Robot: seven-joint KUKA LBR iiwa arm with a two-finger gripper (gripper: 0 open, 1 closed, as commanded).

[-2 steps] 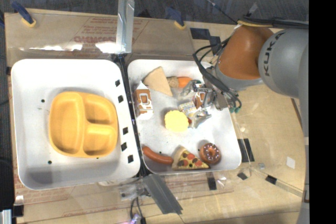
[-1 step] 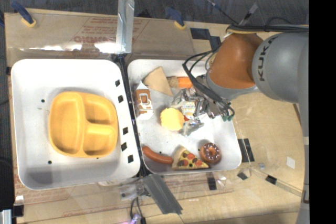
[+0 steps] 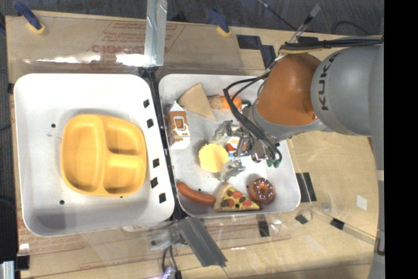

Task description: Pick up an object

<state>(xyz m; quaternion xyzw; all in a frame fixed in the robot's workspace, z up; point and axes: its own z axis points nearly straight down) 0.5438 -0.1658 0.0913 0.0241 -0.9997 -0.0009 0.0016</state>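
The left bin (image 3: 32,140) holds a yellow divided tray (image 3: 103,155), lying flat near the middle with its three compartments facing up. Just beside it, across the black seam where the two bins meet, the right bin (image 3: 287,202) carries a scatter of toy food. A small brown-and-white carton (image 3: 179,127) lies close to that bin's left wall, with a tan wedge (image 3: 195,100) above it toward the far edge. Along the near edge a red sausage (image 3: 194,193) lies just beside a pizza slice (image 3: 236,198), and a chocolate doughnut (image 3: 261,189) sits next to the slice on its right. A pale yellow round piece (image 3: 211,157) rests near the bin's middle. The gripper (image 3: 236,147) is low over the middle of the right bin, touching or just beside the yellow round piece's right edge; whether its jaws are open or closed cannot be told. Behind it the orange band (image 3: 287,96) and the grey arm (image 3: 349,91) reach in from the right.
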